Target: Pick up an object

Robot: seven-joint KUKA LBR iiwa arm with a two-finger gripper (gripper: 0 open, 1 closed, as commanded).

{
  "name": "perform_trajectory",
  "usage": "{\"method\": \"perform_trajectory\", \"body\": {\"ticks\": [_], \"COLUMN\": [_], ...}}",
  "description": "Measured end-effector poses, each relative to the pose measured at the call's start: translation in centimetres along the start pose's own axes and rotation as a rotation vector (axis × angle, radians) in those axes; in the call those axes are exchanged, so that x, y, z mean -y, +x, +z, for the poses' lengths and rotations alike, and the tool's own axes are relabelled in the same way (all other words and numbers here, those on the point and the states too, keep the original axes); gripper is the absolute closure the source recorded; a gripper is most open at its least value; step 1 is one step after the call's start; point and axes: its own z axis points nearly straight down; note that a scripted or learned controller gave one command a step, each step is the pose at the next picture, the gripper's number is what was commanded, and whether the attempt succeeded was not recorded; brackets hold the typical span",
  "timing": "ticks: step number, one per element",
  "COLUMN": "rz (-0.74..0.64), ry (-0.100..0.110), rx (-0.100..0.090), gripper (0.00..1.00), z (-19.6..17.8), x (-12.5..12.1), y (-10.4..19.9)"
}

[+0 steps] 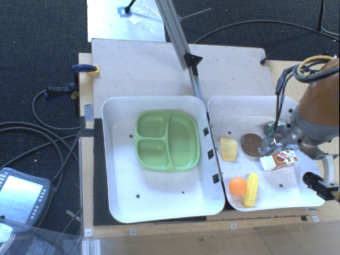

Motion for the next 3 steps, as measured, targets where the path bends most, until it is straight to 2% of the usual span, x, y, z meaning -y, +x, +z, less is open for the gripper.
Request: {"method": "perform_trajectory", "body": {"ticks": [1,3], "rz": [-0.005,-0.006], "ry": [0.004,0.008], "rx": [-0.004,-0.004], "gripper": [1.0,1.0], "z": [-1.5,-1.1], "x": [0.1,-0.5], "y": [5.5,17.4]}}
